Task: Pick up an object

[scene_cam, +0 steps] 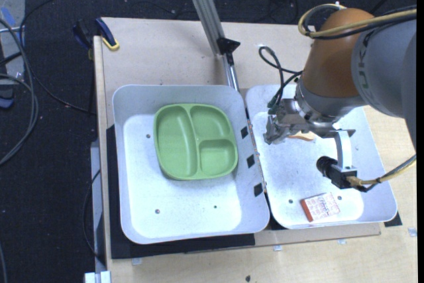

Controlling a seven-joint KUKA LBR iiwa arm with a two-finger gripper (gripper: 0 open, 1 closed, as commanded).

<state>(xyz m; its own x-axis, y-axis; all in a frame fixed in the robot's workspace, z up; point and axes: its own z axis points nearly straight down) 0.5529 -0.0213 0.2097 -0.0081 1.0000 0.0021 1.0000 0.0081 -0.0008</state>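
The gripper [277, 130] hangs low in the right bin [377, 162] (finger state unclear), nothing visibly picked up yet, the red packet [320, 207] lying apart near the front edge.

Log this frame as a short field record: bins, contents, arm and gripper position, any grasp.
left bin: holds a green divided plate, lying flat
right bin: holds a small red-and-white packet near its front edge; an orange item partly hidden beside the gripper
arm: reaches in from the right, over the right bin
gripper: low over the right bin's rear left area
grasp: cannot be confirmed
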